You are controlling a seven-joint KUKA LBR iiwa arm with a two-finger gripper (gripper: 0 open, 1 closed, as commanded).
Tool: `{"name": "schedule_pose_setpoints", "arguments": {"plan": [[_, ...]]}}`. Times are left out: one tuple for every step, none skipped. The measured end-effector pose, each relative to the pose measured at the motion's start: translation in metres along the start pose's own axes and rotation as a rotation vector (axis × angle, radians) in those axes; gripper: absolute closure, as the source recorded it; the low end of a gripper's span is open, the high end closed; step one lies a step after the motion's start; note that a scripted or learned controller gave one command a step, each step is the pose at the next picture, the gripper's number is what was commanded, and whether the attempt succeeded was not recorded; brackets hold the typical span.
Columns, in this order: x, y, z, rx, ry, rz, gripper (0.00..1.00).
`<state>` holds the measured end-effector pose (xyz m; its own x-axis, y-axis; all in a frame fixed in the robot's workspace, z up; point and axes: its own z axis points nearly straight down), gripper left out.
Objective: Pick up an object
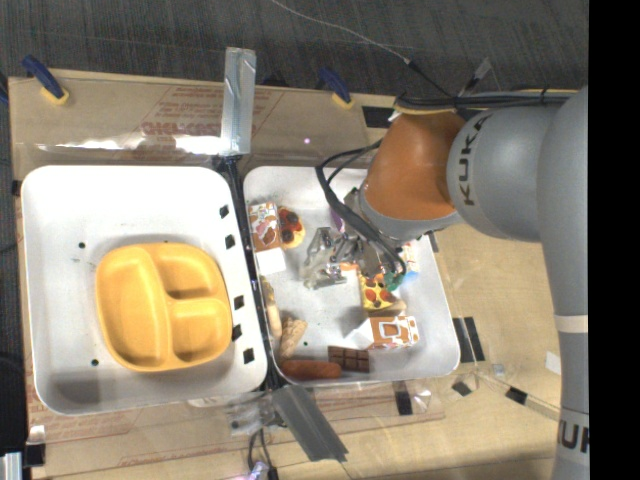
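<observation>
My gripper (328, 258) hangs low over the middle of the right bin (440, 353), under the arm's orange band (410, 168). Small toy foods lie around it. A picture card with a red fruit (272, 225) lies to its left. A pizza slice piece (378, 291) sits just right of it, partly under the wrist. An orange-and-white box (392, 331) lies below that. Along the bin's front edge lie a brown chocolate bar (350, 358) and a reddish sausage (310, 370). Whether anything is in the gripper is hidden.
The left bin (60, 198) holds a yellow divided tray (165, 303). A tan peanut-shaped piece (291, 334) and a pale stick (270, 308) lie by the right bin's left wall. A black cable (330, 173) loops above the gripper.
</observation>
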<state>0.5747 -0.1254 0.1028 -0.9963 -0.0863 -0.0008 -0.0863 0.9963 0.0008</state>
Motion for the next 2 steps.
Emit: {"name": "schedule_pose_setpoints", "arguments": {"plan": [[-0.0458, 0.0715, -0.1516, 0.002, -0.015, 0.115, 1.00], [-0.0446, 0.0710, -0.1565, 0.002, -0.006, 0.112, 1.00]]}}
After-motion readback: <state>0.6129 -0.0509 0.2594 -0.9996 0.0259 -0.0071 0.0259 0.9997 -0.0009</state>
